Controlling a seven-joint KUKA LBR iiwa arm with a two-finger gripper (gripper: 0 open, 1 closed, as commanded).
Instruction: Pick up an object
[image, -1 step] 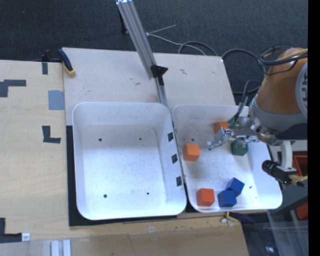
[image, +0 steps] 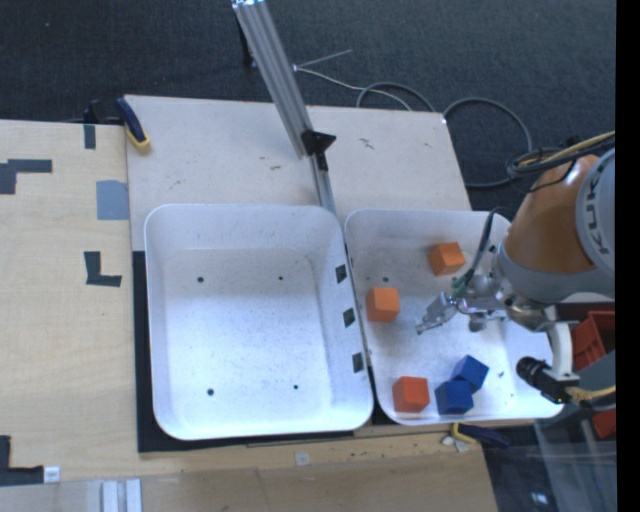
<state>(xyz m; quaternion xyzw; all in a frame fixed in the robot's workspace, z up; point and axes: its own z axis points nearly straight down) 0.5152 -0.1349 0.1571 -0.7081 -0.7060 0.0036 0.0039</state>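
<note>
The right bin (image: 400, 225) holds three orange cubes: one at the back (image: 446, 258), one near the bin's left wall (image: 383, 304), one at the front (image: 410, 394). Two blue blocks (image: 461, 384) lie together at the front right. My gripper (image: 436, 318) hangs over the middle of this bin, right of the left-hand orange cube and above the bare floor, with nothing seen between its fingers. The grey arm with its orange band (image: 548, 225) comes in from the right.
The left bin (image: 250, 320) sits beside the right one, sharing a divider with black clips (image: 347, 318). A metal pole (image: 285, 85) slants across the bench behind the bins. Cables lie at the back right.
</note>
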